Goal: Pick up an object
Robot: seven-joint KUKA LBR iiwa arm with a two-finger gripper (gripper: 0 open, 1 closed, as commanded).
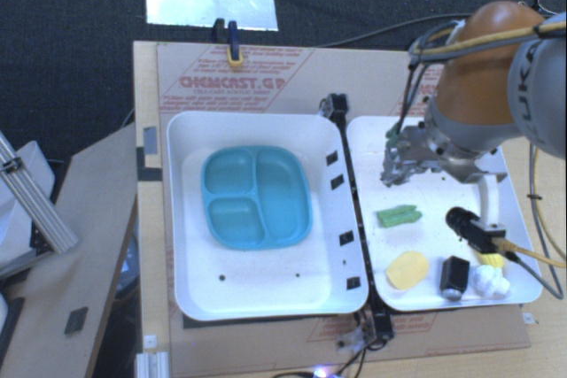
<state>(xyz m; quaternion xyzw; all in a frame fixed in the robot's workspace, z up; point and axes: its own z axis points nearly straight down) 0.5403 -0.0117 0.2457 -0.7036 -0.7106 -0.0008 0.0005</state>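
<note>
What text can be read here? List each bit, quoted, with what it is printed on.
"CHEMCAST GP", red letters on the brown sheet under the bins, behind the left bin.
"UK", part of a cut-off word, on the grey arm at the right edge.
More red print on the sheet beside and below that line: too small to read.
Nothing legible on the blue plate or the things in the right bin.

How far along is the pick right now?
Done: the gripper has reached the right bin. In hand: it hangs above the green piece, with nothing visibly between its fingers. Left: the grasp and lift. The yellow piece, black cylinder and white object lie on the bin floor.
</note>
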